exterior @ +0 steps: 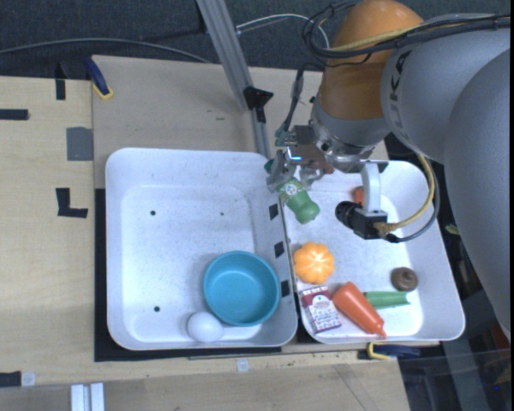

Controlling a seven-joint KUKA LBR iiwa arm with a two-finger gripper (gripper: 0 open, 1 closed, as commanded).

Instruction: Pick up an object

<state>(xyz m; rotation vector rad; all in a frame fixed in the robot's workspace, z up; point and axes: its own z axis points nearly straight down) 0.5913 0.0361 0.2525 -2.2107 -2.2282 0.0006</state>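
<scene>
Bench with 2 shallow white bins side by side. Item 1: left bin [137, 178], centre-left of the frame, containing a blue bowl [240, 287] near its lower right corner and a white ball [206, 325] touching the bowl's lower left edge against the bin's front wall. Item 2: right bin [441, 311], centre-right of the frame, its upper part covered by the arm. Contents along its lower half: an orange round fruit [313, 262] close to the dividing walls; a small red and white carton [321, 308] just below the fruit; a carrot [358, 306] lying at a slant just right of the carton, its green top pointing right; a small brown round piece [403, 277] near the right wall, apart from the rest. Item 3: grey arm with orange band, entering from the upper right, wrist over the top edge of the right bin. Item 4: gripper [293, 178], at upper centre of the frame above the divide between the bins, fingers closed on a small green object [303, 205] that hangs tilted beneath it, over the upper left part of the right bin and above the orange fruit, apart from it.
</scene>
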